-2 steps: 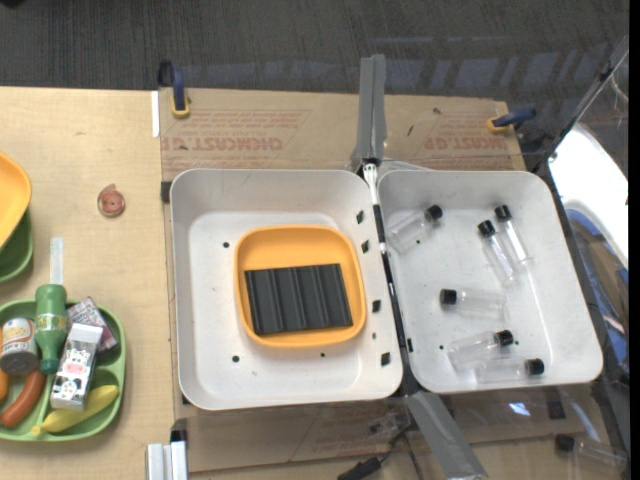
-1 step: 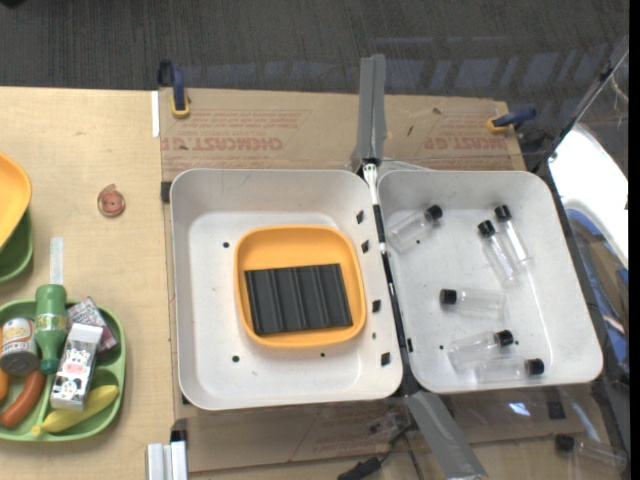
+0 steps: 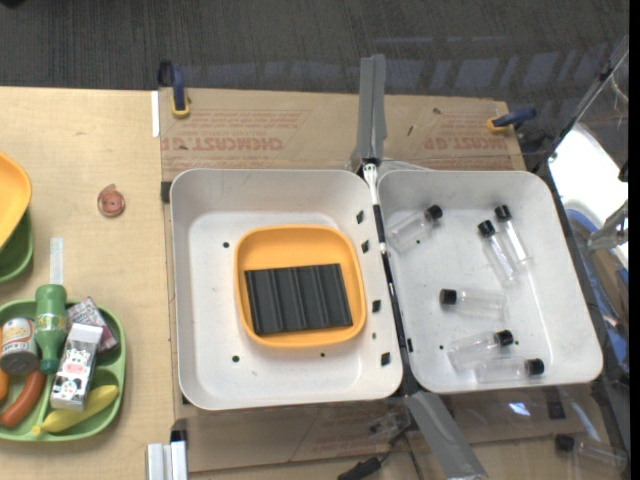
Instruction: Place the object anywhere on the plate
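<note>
An orange plate (image 3: 297, 246) with a dark ribbed insert (image 3: 300, 299) lies in the middle of the left white bin (image 3: 200, 298). The right white bin (image 3: 560, 268) holds several clear plastic vials with black caps: one near the upper left (image 3: 417, 224), two near the top right (image 3: 511, 234) (image 3: 496, 254), one in the middle (image 3: 470, 299), and two near the front (image 3: 482, 346) (image 3: 508, 370).
On the wooden bench at the left stands a green tray (image 3: 100, 403) with toy food and a green bottle (image 3: 50, 326). A yellow and green dish (image 3: 12, 218) sits at the left edge, a small pink disc (image 3: 111, 201) nearby. Cardboard lies under the bins.
</note>
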Controlling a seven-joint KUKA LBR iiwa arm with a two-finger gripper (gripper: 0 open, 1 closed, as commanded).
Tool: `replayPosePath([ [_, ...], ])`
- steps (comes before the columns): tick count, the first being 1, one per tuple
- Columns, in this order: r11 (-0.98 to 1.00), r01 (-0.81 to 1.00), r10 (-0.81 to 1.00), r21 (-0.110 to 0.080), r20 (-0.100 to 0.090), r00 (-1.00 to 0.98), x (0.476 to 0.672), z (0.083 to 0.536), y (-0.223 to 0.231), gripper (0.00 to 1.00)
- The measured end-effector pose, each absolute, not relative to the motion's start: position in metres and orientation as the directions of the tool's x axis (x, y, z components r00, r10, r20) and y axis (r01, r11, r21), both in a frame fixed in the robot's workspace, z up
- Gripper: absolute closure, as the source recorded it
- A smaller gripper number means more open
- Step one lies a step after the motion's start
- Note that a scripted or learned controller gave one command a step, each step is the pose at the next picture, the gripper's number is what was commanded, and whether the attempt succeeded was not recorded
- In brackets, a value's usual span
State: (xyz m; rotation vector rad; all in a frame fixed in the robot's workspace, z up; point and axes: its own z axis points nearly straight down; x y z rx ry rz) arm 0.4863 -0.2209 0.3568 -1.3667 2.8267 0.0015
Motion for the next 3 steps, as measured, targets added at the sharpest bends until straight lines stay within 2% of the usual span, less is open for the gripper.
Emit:
replayPosePath([
  [1, 0.483, -0.875, -0.875, -0.003, -0.003, -0.483, 0.482, 0.406, -0.222, 0.00],
  [2, 0.189, -0.982, -0.982, -0.003, -0.003, -0.189, 0.479, 0.441, -0.222, 0.00],
  [3, -0.057, -0.998, -0.998, -0.002, -0.003, 0.057, 0.479, 0.441, -0.222, 0.00],
])
